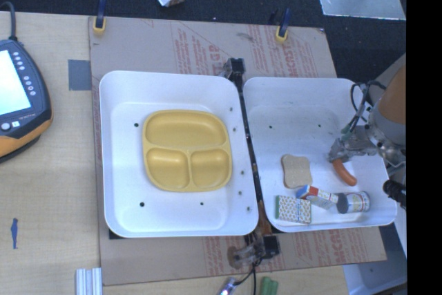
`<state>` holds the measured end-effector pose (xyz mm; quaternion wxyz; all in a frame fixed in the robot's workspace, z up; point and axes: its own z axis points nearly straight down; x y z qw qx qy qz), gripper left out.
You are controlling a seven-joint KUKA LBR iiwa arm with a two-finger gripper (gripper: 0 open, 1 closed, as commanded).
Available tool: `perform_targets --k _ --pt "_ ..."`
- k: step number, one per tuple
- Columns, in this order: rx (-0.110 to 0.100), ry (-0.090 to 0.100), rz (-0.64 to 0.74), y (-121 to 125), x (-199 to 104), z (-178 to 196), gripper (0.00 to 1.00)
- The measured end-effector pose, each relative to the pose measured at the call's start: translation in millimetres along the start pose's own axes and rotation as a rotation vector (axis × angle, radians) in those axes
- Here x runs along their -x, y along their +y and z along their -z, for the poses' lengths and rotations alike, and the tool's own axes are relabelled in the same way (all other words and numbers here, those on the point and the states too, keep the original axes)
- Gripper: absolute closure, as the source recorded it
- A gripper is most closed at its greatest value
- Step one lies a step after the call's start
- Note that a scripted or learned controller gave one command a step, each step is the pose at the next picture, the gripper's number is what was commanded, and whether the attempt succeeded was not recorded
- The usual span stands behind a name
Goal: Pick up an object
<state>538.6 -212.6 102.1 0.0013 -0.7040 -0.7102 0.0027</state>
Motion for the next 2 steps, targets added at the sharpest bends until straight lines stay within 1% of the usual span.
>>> perform_targets --k 1,2 --pt "0.003 0.002 -0.002 90 -101 -10 1.0" --pt "0.004 0.003 -0.004 37 -176 91 1.0"
